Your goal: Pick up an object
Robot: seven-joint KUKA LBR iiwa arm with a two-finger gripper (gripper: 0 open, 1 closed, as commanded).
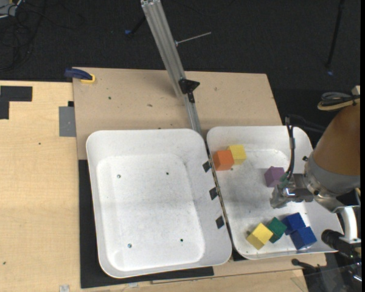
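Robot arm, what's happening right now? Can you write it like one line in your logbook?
stage: reaching | pincer: low in right bin, beside purple block, grip unclear | other blocks: orange, yellow at far side

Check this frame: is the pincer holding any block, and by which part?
Cannot be told. The pincer sits low in the right white bin, beside the small purple block, with nothing visibly between its tips.

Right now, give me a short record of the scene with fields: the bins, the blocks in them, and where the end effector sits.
bins: two shallow white bins side by side, left white bin, right white bin
far blocks: orange cube touching yellow cube
middle: purple cube
near cluster: yellow block, green block, blue blocks
end effector: over right bin, between purple cube and near cluster
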